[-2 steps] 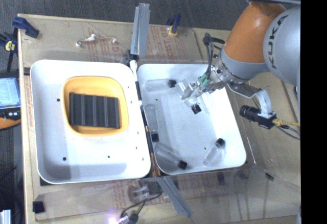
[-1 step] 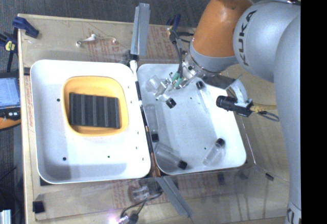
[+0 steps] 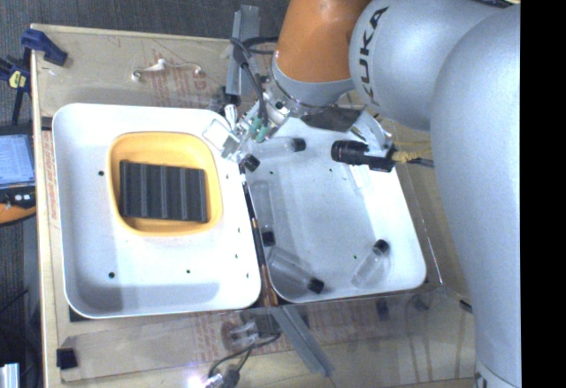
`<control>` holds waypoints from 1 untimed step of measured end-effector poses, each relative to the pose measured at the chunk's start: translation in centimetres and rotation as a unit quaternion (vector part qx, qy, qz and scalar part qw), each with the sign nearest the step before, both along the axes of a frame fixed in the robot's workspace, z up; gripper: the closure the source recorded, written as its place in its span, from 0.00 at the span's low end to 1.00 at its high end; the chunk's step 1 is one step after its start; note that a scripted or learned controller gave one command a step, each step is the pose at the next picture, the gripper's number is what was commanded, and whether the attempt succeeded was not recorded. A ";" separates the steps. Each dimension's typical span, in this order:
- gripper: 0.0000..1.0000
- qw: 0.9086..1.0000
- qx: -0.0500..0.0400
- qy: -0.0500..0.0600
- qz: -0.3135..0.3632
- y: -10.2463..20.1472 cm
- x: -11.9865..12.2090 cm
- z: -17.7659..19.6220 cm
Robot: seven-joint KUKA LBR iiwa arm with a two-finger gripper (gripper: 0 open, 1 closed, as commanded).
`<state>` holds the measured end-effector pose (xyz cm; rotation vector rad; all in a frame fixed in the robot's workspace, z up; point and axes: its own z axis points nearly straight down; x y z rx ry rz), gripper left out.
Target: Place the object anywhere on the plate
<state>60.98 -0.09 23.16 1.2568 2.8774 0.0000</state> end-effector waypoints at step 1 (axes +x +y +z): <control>0.00 1.000 0.000 0.000 0.000 0.0 0.0 0.0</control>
